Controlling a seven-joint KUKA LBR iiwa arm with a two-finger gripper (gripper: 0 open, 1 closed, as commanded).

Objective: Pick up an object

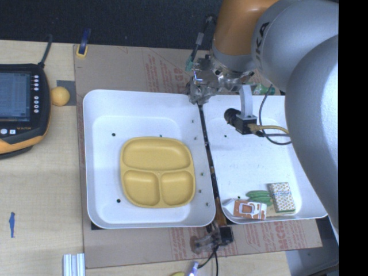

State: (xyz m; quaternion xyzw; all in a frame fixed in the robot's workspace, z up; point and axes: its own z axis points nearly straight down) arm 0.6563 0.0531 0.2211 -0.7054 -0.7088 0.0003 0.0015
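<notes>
**Arm poised at the far edge of the bins, nothing in hand**

Camera view: two shallow white bins sit side by side on a brown board. The left bin (98,154) holds a yellow divided tray (156,171), lying flat near its middle, three compartments facing up. The right bin (253,165) keeps its objects in the near corner: a green item (259,195), a small tan box (282,197) just right of it, and an orange-and-white packet (250,209) touching the near rim. The arm (287,33) reaches in from the right, and its gripper (198,91) hangs over the far end of the seam where the two bins meet, well apart from all of these things. Whether it is open or closed I cannot tell; it is too small and cluttered here, and nothing is visibly caught in it. A black fitting with a cable (241,121) hangs off the wrist above the right bin.

Off the board to the left lie a control pendant (20,108) and a yellow ball (60,95).

Judging by looks, the tray is rigid, light plastic, smooth and likely slippery; its raised rim or a divider wall seems the only place two fingers could pinch. The box looks light and stiff, best taken across its short sides. The packet lies flat and may prove hard to get under.
</notes>
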